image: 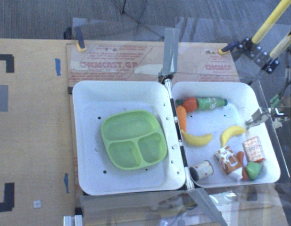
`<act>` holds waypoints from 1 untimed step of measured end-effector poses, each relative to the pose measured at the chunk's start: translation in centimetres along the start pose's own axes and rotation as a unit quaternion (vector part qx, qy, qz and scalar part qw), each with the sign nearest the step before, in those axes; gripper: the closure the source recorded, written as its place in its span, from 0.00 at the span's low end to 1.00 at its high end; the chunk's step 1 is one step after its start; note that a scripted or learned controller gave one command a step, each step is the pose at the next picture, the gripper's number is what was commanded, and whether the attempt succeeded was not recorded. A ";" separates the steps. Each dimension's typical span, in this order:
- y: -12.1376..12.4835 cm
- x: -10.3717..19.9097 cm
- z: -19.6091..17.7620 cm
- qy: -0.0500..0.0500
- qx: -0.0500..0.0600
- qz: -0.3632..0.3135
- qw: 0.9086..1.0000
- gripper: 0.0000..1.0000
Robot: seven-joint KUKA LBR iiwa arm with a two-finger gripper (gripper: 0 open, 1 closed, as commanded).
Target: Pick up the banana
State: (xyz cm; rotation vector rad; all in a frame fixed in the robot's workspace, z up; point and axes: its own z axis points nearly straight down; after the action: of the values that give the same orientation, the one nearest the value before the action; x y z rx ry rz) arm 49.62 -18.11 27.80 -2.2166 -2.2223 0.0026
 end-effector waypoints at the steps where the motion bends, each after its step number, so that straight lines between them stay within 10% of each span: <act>1: 6.2 6.1 12.5 0.000 0.000 -0.064 0.998 0.00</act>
State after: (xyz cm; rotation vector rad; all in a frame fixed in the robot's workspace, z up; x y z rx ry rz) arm 55.78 -11.96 15.32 -2.0697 -2.3595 0.0020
